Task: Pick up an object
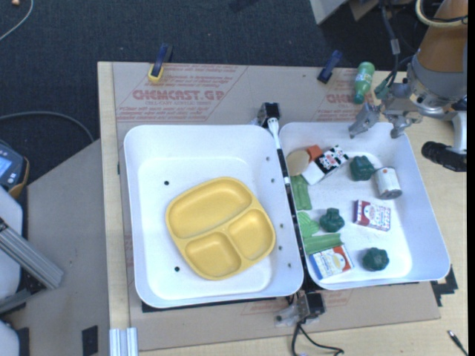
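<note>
White bins sat side by side; the gripper [381,122] hung spread and empty over the right bin's [429,221] far rim, above the can [387,182], likely lining up a pick.

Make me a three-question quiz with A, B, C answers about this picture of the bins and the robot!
1. Where is the yellow tray?
A. left bin
B. right bin
C. on the floor

2. How many dark green lumps lie in the right bin?
A. one
B. three
C. six

3. What is the pincer doing?
A. gripping the tray
B. hanging with nothing in it over the right bin's far edge
C. lifting the can

Answers:
1 A, the tray sits in the left bin.
2 B, three lumps show.
3 B, its fingers are apart, nothing between them.
</note>
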`<state>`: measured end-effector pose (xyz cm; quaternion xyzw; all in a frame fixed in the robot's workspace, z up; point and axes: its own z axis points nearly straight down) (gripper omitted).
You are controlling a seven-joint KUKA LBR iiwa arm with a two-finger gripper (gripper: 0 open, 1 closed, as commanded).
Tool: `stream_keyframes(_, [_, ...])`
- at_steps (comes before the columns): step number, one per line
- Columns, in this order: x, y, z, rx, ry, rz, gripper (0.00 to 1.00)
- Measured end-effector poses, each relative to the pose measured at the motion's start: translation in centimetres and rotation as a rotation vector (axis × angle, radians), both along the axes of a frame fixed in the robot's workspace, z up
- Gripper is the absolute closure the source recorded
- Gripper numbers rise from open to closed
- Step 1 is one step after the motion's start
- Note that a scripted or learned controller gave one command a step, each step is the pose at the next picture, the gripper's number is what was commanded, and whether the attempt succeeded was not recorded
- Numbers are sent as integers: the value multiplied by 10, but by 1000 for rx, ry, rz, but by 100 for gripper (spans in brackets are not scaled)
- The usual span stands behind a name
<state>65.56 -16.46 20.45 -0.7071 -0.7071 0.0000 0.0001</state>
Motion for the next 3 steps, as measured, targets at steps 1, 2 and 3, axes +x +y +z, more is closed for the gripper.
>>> stream_keyframes(1, [-6, 8, -58, 2, 7, 1, 0])
stream_keyframes(2, [-1, 14, -95, -2, -14, 2, 0])
stream_keyframes(3, [1, 13, -97, -4, -21, 0, 0])
